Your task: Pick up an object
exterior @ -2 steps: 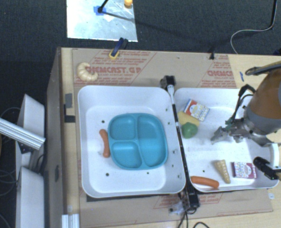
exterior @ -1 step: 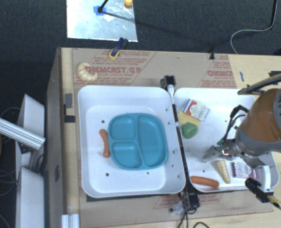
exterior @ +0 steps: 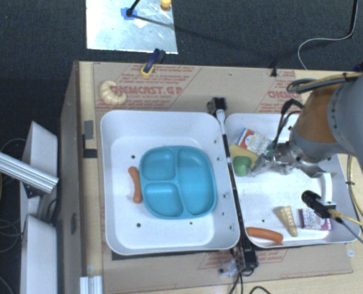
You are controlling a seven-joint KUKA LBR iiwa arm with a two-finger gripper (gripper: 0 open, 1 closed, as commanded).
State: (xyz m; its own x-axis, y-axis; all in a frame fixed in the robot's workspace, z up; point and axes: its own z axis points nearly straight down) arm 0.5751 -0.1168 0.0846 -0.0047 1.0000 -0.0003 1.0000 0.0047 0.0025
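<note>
My gripper (exterior: pixel 259 163) reaches into the right bin (exterior: pixel 255 204) from the right and sits low at its upper left, right beside a green round fruit (exterior: pixel 242 165). A yellow piece (exterior: pixel 239 151) lies just above the fruit. Behind the gripper stands a small red and white carton (exterior: pixel 254 141). Nothing is visibly held. Near the bin's front lie a cream cone (exterior: pixel 287 218), an orange sausage (exterior: pixel 264 234) and a small purple and white packet (exterior: pixel 314 220).
The left bin (exterior: pixel 120 225) holds a blue divided plate (exterior: pixel 176 181) with a second orange sausage (exterior: pixel 135 184) to its left. A beige ridged toy (exterior: pixel 111 91) and a blue and yellow clip (exterior: pixel 151 62) lie on the cardboard behind the bins.
</note>
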